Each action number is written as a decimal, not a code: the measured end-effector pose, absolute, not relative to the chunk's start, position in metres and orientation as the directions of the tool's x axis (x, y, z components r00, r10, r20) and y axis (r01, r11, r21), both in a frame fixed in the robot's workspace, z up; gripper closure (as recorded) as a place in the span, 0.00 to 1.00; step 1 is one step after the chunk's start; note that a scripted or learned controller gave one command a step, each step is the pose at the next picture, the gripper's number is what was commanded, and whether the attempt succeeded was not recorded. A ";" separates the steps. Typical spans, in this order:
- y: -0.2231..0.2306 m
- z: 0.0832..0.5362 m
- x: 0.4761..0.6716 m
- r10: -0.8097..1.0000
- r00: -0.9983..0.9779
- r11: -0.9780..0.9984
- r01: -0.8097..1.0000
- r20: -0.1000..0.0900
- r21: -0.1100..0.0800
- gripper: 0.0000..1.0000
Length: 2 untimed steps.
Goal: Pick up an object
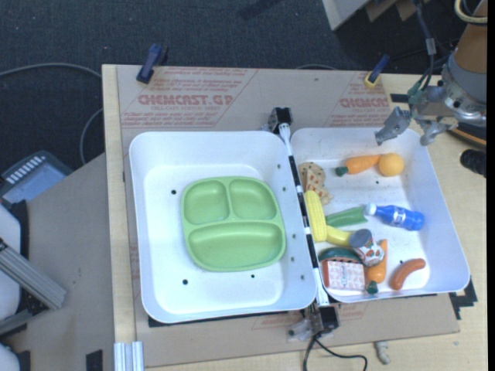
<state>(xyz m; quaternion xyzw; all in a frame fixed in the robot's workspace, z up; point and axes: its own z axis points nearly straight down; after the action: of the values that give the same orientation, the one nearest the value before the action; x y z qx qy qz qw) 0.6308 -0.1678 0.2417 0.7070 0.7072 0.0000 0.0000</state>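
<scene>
Arm: you see it enter at the upper right, wrist over the far right corner of the right bin (441, 207), most of the arm cut off by the frame edge.
Jaws (410, 127): they stand apart, two grey fingers splayed over the bin's far rim, nothing between them.
Nearest objects: the carrot (358, 165) and the orange ball (391, 165) lie just below the jaws, touching each other, apart from the fingers.
Other right-bin objects: blue bottle (396, 216), corn cob (314, 215), green stick (346, 216), sausage (407, 273) and a red-and-white box (343, 274) near the front edge.
Left bin (155, 230): it holds a green divided plate (232, 224), lying flat near the middle.
Counter (232, 99): brown printed board under both bins, blue clamps (150, 62) at the far edge, dark carpet beyond.
Hard to make out: the small items crowded beside the box overlap, so you cannot tell them apart.
</scene>
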 end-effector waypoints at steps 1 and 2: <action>-0.199 0.132 0.634 1.000 0.001 -0.001 1.000 0.001 -0.004 0.00; -0.175 0.084 0.594 1.000 0.000 0.000 1.000 0.000 -0.001 0.00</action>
<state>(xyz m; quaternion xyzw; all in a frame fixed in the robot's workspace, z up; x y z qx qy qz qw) 0.5939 -0.1754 0.0841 0.7073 0.7069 -0.0003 -0.0006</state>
